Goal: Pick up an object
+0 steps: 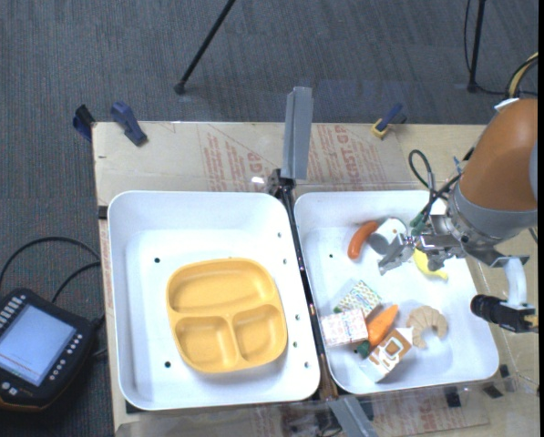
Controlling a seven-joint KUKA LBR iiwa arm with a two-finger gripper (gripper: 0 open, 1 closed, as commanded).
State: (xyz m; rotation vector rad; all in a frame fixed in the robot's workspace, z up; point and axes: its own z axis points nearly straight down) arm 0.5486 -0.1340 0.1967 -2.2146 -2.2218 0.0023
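Two white bins sit side by side. Over the right bin point(490, 353), the gripper point(406, 248) hovers with fingers spread wide, holding nothing, just beside a red sausage point(362, 238).

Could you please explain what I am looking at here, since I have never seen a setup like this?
This is one picture from a camera fixed above a bench, looking down at a slant. The grey and orange shape at the right is a robot arm. At its end is a gripper, a two-finger claw for picking things up.

On the bench sit two shallow white bins side by side. The left bin holds a yellow plate with three compartments. The right bin holds small toy items: a sausage, a white cup, a yellow item partly behind the gripper, a carrot, a croissant and some small boxes.

The gripper hangs over the right bin near the cup and yellow item. I cannot tell whether it holds anything.

The device at lower left is a handheld controller.
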